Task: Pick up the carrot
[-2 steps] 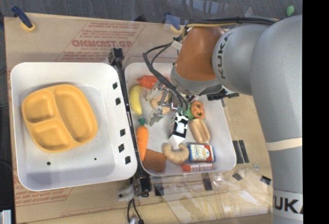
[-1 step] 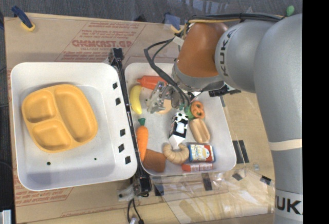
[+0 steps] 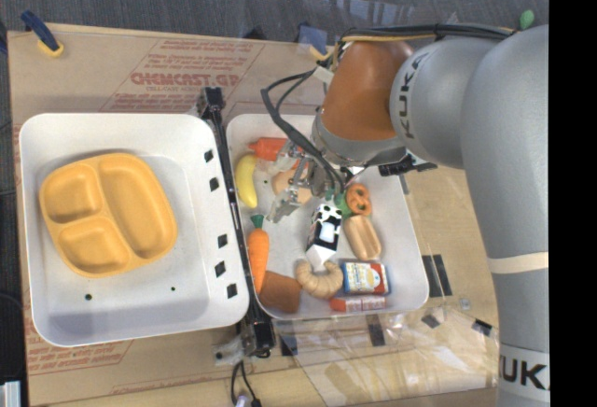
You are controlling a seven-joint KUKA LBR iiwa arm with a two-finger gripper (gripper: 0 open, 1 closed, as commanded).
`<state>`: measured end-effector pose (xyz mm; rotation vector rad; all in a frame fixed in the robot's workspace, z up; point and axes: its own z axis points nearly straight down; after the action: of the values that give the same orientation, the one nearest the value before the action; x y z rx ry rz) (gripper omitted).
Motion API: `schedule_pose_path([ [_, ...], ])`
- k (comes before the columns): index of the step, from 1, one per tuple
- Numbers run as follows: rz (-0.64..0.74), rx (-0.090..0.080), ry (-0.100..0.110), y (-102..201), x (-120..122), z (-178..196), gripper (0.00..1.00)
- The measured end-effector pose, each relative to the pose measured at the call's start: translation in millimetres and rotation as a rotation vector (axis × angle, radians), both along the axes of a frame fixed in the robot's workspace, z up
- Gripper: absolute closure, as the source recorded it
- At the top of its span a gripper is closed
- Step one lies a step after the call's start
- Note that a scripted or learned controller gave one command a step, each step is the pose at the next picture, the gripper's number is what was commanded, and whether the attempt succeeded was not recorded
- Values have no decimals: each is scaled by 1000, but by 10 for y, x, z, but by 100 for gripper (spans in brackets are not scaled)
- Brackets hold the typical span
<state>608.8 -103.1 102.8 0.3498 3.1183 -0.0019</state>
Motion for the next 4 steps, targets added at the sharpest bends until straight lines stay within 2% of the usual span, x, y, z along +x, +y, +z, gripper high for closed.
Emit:
schedule_pose_path([
  [1,5,-1,-4,8,16,110,100],
  [2,6,-1,-4,10,15,108,0],
  [3,-154,2,4,83,45,-102,0],
  [4,-374,1,5,83,-11,-104,0],
])
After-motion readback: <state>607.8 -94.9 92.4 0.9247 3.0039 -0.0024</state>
